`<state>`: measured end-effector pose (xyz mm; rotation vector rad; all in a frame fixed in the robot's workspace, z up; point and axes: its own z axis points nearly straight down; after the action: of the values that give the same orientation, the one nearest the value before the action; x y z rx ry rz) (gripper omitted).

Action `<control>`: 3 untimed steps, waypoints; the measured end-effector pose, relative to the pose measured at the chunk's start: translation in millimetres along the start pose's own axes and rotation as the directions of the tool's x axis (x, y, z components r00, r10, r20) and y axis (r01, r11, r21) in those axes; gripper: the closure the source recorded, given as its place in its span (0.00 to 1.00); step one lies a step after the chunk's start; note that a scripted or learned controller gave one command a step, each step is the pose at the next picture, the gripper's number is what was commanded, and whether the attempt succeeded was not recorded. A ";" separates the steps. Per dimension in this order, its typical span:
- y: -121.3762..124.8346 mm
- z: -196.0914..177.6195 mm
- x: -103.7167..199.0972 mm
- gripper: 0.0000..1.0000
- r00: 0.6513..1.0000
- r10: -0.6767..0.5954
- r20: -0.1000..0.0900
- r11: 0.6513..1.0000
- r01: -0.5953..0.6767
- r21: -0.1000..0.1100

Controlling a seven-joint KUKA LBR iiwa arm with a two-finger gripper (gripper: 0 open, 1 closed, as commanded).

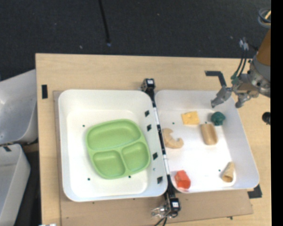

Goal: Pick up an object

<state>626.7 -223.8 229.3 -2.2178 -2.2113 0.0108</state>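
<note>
The right bin (198, 98) holds several small items. A yellow block (190, 118) lies near its middle, with a dark green lump (218, 118) to its right and a tan cylinder (208, 134) just below that. A tan curved piece (171, 139) lies by the bin's left wall. A red object (181, 179) and a tan cone (228, 172) sit near the front. My gripper (230, 99) hangs over the bin's far right corner, just above the green lump. It is open, with its fingers (220, 98) spread and nothing between them.
The left bin (70, 126) holds a green divided plate (117, 148). A ridge with black clips (156, 126) separates the two bins. A white container (9, 112) stands off the bench's left edge.
</note>
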 end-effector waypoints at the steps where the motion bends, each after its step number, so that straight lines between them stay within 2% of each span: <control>1: 2.6 -9.1 0.7 0.00 1.000 -0.004 0.004 1.000 0.004 -0.013; 2: -6.3 43.9 4.4 0.00 1.000 -0.003 0.003 1.000 0.003 -0.009; 3: -0.1 89.7 -2.8 0.00 1.000 -0.001 0.004 1.000 0.001 -0.011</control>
<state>625.5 -226.4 139.6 -2.2237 -2.2201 0.0038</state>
